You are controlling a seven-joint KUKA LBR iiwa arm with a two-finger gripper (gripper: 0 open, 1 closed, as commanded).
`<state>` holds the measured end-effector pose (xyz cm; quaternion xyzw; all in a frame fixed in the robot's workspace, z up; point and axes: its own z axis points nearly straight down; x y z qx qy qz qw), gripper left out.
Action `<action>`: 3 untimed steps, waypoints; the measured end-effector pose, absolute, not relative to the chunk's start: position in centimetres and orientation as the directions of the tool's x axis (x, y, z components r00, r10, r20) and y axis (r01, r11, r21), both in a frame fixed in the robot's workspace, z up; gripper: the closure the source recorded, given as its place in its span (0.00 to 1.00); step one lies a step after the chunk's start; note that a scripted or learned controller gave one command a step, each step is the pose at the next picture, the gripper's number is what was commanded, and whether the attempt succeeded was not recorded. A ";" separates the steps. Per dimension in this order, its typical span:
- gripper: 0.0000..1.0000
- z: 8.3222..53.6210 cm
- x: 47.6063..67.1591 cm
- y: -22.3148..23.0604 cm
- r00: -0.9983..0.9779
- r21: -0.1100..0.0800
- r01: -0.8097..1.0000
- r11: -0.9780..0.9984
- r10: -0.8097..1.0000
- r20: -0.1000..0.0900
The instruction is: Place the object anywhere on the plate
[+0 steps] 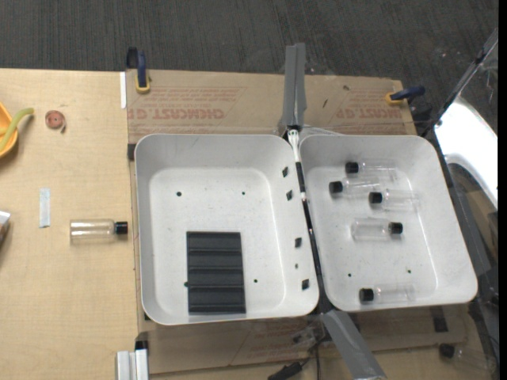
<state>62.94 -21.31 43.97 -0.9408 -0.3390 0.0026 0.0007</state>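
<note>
1. Nearest edge: grey metal bar [352,355] running off bottom of frame, cut off; brown cardboard sheet [261,335] under both bins.
2. Left shallow white plastic bin [146,212]: black ribbed rectangular plate [215,273] lying flat on floor, nr front wall, nothing on it.
3. Right shallow white plastic bin [444,212]: five clear plastic vials w/ black caps, all lying on sides, none on plate. Nearest vial [388,294] by front wall; next [372,229] mid-floor; three more [392,199], [356,187], [372,168] clustered twd back. Clear bodies hard to make out vs white floor; caps read best.
4. Light wooden tabletop [63,291] left of bins: one more clear black-capped vial [95,229] on its side, well apart from plate; small white strip [44,208]; small round reddish disc [54,119]; yellow item [8,129] cut off at left edge, can't ID.
5. Behind bins: printed cardboard, lettering upside down; two blue clamps [132,58], [408,94] at far corners; grey upright bar [295,85] btwn bins.
6. Farthest: dark grey carpet floor [238,14].
7. Gripper open/closed: can't tell.
</note>
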 end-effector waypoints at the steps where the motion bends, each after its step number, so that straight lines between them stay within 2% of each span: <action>1: 0.00 43.9 65.1 -14.6 0.872 -0.002 0.489 -0.872 0.489 -0.004; 2: 0.00 44.0 61.0 -22.3 0.831 -0.003 0.556 -0.831 0.556 -0.004; 3: 0.00 43.9 64.4 -20.0 0.941 -0.002 0.339 -0.941 0.339 -0.005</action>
